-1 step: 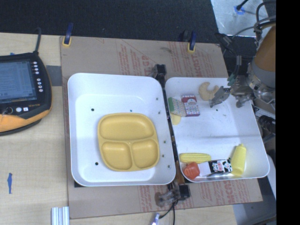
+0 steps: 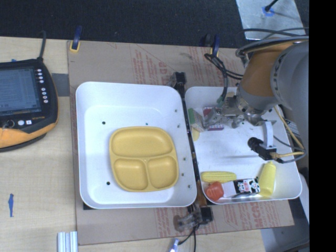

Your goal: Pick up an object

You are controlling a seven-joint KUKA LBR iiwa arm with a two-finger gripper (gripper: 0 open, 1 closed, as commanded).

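Observation:
My gripper [image 2: 216, 121] hangs low over the far left part of the right bin [image 2: 231, 148], under the grey arm with its orange band. Something red and green [image 2: 208, 113] lies right by it, partly hidden. Along the right bin's near edge lie a yellow corn cob [image 2: 218, 177], a red-orange piece [image 2: 214, 191], a black-and-white patterned block [image 2: 245, 187] and a pale yellow bottle-like piece [image 2: 267, 178]. A small pale yellow piece [image 2: 195, 135] rests at that bin's left wall. The left bin [image 2: 94, 114] holds a yellow divided plate [image 2: 143, 158].
A teach pendant with a screen and orange casing [image 2: 23, 103] lies on the bench at the far left. Blue clamps [image 2: 75, 38] hold the cardboard sheet under the bins at the back edge. Cables run near the arm at the back right.

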